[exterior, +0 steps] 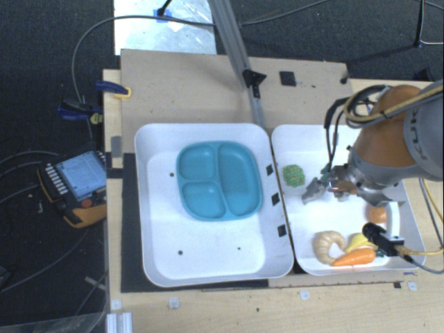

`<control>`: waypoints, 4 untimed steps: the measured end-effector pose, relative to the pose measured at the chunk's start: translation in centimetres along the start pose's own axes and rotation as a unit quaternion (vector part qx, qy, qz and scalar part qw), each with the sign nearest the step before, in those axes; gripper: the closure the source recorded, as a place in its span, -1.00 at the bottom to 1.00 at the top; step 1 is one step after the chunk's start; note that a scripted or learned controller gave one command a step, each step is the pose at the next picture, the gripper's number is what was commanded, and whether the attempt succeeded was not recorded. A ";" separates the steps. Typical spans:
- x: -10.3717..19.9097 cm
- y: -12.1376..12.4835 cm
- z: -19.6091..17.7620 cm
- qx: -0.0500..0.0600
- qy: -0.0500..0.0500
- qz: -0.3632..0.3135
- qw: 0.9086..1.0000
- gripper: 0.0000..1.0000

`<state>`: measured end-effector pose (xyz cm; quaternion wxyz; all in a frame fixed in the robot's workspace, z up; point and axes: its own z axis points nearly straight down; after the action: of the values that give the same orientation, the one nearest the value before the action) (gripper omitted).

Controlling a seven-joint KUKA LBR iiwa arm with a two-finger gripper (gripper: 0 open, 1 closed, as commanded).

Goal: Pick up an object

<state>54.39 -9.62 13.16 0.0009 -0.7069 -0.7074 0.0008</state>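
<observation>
Tool (313, 189): low in the right bin (305, 245), fingers spread with nothing between them, just beside one green ball (293, 175), so the pick is not yet made and closing and lifting are judged still to do. Right bin also holds, at its near right corner, one pale curled piece (327, 244), one carrot (354, 258), one yellow piece (358, 242) and one orange item (377, 214). Left bin (159, 255): one blue divided plate (219, 180); two bins on one worktop (180, 82).

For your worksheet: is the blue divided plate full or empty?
Empty: the blue divided plate in the left bin shows bare compartments.
</observation>
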 end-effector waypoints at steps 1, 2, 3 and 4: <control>0.0 0.2 4.7 -0.003 0.000 0.000 1.000 -1.00; 0.0 0.4 3.3 -0.007 -0.001 0.000 1.000 1.00; 0.5 0.7 -1.2 -0.004 0.000 -0.002 1.000 1.00; 0.4 0.5 -7.6 -0.005 -0.001 -0.002 1.000 1.00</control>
<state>54.95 -9.17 20.76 -0.0029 -0.7056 -0.7086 -0.0022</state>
